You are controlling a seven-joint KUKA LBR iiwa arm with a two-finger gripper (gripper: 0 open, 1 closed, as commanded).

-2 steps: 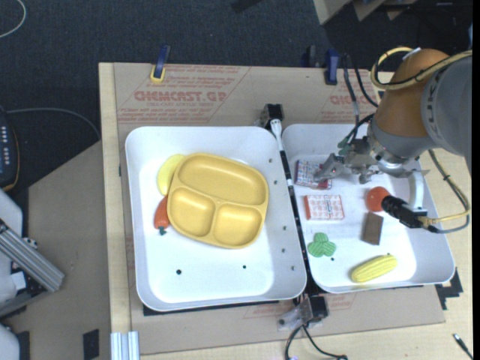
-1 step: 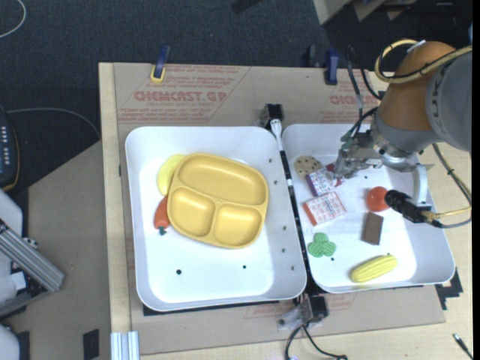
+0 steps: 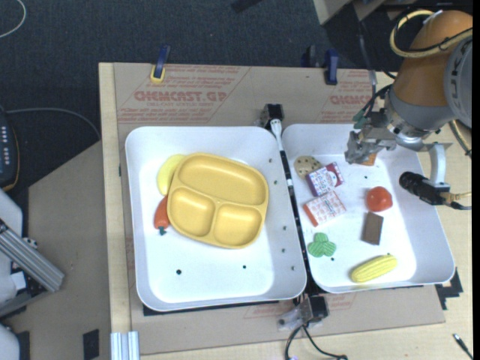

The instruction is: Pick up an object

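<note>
The gripper hangs over the far side of the right bin, near its back wall. I cannot tell how the gripper is set, and nothing shows in it.

The things to pick up all lie in the right bin, nearer the front than the gripper. Closest to it is one round brown cookie, just to its left. Beside the cookie lies a small packet in red and white. A second red and white packet lies just in front of the first one. That makes two packets. One red tomato sits in front of the gripper and a bit to the right. One dark brown block lies just in front of the tomato. One green leafy toy lies in front of the packets. One yellow corn cob lies near the front wall of the bin.

The left bin holds one big yellow tray with three parts. A yellow thing pokes out from under the tray's back left corner. An orange-red thing pokes out at its left side.

Both bins sit side by side on the tabletop, which is brown board with red letters. Two clamps hold its far edge, one yellow clamp and one blue clamp.
</note>
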